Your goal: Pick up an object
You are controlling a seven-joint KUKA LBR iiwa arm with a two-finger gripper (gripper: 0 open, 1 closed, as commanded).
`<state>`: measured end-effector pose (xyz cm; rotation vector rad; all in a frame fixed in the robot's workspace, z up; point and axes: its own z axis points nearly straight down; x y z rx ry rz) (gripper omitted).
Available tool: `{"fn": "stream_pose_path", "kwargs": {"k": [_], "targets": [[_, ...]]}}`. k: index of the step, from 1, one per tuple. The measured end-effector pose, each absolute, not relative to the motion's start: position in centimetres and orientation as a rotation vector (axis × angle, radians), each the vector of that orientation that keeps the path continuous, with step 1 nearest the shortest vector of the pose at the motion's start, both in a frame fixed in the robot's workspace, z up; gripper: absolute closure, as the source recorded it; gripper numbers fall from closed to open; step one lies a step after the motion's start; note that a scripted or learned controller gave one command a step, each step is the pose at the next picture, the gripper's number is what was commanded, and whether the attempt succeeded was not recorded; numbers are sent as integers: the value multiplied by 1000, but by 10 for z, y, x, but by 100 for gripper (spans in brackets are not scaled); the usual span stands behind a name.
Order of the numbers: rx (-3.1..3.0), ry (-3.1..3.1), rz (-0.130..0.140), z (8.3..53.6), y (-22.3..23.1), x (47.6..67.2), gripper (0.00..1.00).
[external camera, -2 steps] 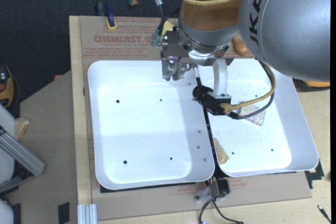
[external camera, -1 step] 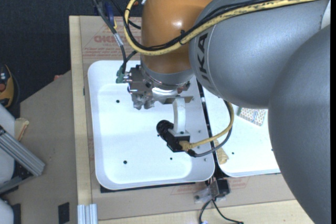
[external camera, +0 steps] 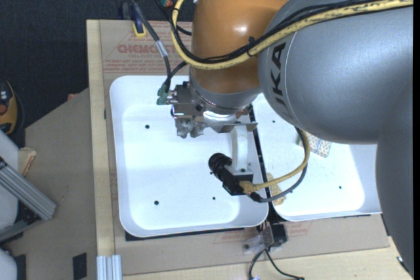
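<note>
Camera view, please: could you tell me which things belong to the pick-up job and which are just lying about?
Job in hand: gripper above the left bin; right bin; small patterned object in the right bin.

Lying about: printed cardboard under the bins; metal rail left of the bench.

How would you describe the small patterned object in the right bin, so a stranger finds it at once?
Look at the right shallow white bin. Just beside the big grey arm, near the bin's upper left, lies a small flat object with a blue-and-white pattern, partly hidden by the arm. It is the one patterned thing on the plain white floor.
</note>
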<state>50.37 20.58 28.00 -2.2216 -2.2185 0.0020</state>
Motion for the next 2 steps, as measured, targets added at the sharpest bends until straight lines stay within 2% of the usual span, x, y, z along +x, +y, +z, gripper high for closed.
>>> {"fn": "stream_pose_path", "kwargs": {"k": [1,2], "targets": [[-2226,-2221,-8,367,173,483,100],[-2218,-2218,14,285,193,478,100]]}}
